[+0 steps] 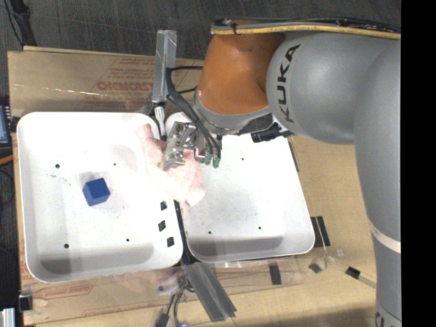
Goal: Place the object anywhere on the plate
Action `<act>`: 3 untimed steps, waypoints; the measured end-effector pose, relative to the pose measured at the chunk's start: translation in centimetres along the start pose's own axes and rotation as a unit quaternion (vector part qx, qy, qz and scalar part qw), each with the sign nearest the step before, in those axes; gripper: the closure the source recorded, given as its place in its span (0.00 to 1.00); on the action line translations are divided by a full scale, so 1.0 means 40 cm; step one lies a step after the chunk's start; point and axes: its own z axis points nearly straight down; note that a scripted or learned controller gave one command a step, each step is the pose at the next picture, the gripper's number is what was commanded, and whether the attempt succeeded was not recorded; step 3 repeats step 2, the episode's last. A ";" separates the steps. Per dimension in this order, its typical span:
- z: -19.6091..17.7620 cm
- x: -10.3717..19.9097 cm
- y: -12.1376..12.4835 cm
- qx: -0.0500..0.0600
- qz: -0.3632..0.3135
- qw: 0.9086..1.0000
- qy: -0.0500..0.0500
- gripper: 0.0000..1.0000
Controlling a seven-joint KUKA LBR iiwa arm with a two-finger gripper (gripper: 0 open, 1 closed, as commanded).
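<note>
A small blue cube rests on the floor of the left bin, left of its middle. A pale pink plate lies tilted across the rims where the two bins meet, partly hidden under the arm's wrist. My gripper hangs over the upper part of that plate, well to the right of the cube. I see nothing held in it.
The right bin holds just the plate's right part. The big grey arm with its orange band covers the back of the right bin. Black clips sit on the divider. Cardboard lies under both bins.
</note>
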 end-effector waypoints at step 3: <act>-0.023 -0.012 0.125 0.000 -0.093 0.996 -0.001 0.00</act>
